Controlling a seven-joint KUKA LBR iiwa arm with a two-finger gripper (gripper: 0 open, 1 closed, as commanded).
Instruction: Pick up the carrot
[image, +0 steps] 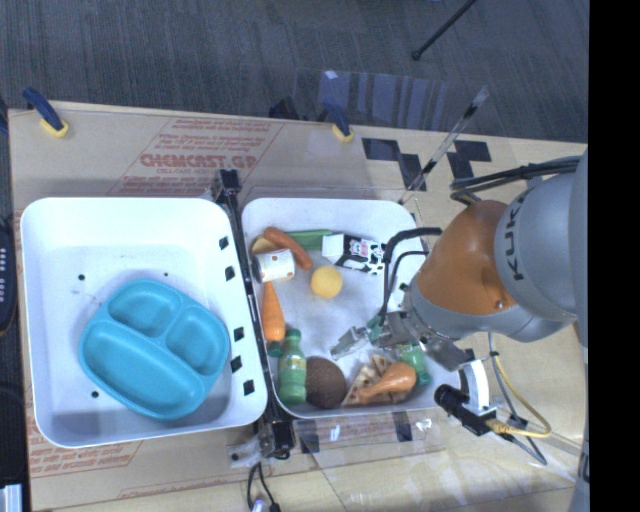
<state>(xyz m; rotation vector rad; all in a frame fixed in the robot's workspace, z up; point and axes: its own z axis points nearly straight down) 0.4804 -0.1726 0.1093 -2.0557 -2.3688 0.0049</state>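
- Grey arm (540, 260) with its orange band reaches in from the right and rises over the right side of the right bin (320, 208), hiding that part of the bin floor.
- Its gripper (350, 342) hangs low over the front half of the right bin, near the middle. Whether it is open or closed cannot be told, because the metal parts blur into the clutter below, and nothing can be seen held in it.
- Just beside the gripper, toward the front wall, lies a tan and orange item (388, 380), possibly a toy pastry, with a small green piece (414, 360) just behind it.
- A brown round object (325, 382) sits left of that item, and a green bottle (292, 365) stands just left of the brown object.
- The carrot (272, 312) lies flat along the left wall of the right bin, pointing front to back. Its front end is close to the top of the green bottle, and it lies well apart from the gripper.
- A yellow ball (326, 282) rests near the bin's centre, to the right of the carrot.
- Toward the back wall sit a white and red item (275, 264), an orange tapered piece (283, 241), a green piece (312, 238) and a black and white object (355, 252).
- The left bin (60, 230) holds a blue divided plate (155, 345).
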